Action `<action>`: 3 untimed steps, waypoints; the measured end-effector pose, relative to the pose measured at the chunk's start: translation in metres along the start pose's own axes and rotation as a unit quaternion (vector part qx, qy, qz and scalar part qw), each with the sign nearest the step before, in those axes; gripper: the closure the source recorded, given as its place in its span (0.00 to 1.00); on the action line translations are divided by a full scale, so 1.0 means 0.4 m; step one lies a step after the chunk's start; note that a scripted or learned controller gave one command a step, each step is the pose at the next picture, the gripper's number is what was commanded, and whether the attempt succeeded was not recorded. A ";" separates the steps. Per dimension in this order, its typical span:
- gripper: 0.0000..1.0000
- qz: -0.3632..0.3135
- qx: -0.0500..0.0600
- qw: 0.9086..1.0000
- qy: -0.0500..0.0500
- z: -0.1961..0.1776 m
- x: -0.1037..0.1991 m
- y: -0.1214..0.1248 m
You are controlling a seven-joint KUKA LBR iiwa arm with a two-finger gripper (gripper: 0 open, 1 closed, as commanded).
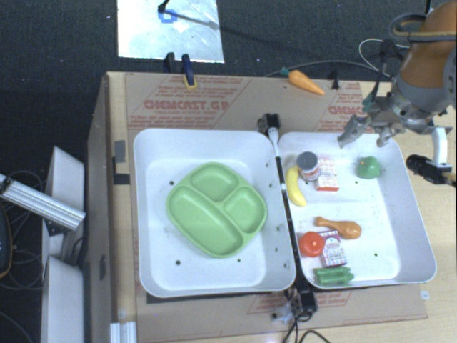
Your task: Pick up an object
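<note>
The hand (pixel 368 133) hangs spread and empty over the right bin's (pixel 414 213) far edge, poised above the green apple (pixel 369 167) just below it, likely the nearest pick. Farther out lie a can (pixel 308 166), banana (pixel 294 186), and tomato (pixel 312 244); a green divided plate (pixel 216 209) fills the left bin (pixel 153 191).

The bench (pixel 214 98) is covered by a brown board printed with red lettering. Two white bins sit on it side by side: the right bin (pixel 410 220) lies just below the tool (pixel 368 136), the left bin (pixel 153 191) well off to its left. An orange carrot (pixel 305 82) lies on the board, up-left of the tool.
</note>
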State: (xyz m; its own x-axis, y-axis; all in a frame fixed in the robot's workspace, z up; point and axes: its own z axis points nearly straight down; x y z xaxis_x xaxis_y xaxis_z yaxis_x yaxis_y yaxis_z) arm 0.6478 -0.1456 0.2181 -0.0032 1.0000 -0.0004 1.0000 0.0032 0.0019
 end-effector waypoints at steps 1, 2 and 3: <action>0.00 -0.001 0.002 1.000 0.000 0.251 -0.023 0.050; 0.00 -0.001 0.000 1.000 0.000 0.334 0.025 0.052; 0.00 -0.001 0.000 1.000 0.000 0.333 0.059 0.053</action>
State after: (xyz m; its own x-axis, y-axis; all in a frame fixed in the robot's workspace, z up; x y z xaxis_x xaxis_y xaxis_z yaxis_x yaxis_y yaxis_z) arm 0.6691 -0.1220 0.0848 -0.0053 1.0000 -0.0001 1.0000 0.0053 0.0017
